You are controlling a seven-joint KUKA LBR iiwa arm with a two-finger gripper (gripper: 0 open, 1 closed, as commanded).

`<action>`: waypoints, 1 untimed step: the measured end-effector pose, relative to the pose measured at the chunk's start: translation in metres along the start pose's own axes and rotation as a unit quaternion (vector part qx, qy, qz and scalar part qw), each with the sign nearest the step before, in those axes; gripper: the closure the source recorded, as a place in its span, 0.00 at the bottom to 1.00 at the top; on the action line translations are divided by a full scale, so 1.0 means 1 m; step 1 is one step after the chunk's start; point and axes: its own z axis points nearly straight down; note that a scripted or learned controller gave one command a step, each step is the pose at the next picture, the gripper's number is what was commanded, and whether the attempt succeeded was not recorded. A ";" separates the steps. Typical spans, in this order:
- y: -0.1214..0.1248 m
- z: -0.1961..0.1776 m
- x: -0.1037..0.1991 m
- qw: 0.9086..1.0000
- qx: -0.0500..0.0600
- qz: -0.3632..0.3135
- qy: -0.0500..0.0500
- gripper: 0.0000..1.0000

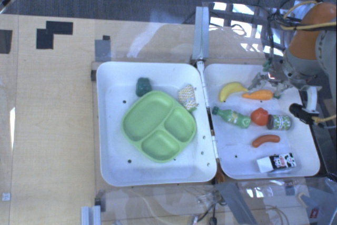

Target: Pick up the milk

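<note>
The milk point(276, 162) is a small white and black carton with a cow pattern. It lies on its side near the front right corner of the right bin point(310, 166). My gripper point(270, 84) hangs over the back of that bin, just above an orange carrot point(257, 95), far from the carton. Its fingers point(257, 81) are spread open with nothing between them.
The right bin also holds a banana point(230, 90), a green bottle point(231, 117), a red tomato point(259, 116), a green can point(279, 123) and a sausage point(265, 140). In the left bin point(113, 166) lie a green divided plate point(159, 125), a dark green item point(143, 86) and a patterned piece point(187, 96).
</note>
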 end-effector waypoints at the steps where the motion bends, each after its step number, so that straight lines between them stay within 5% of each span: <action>1: -0.005 -0.056 0.008 1.000 -0.002 -0.029 0.000 0.00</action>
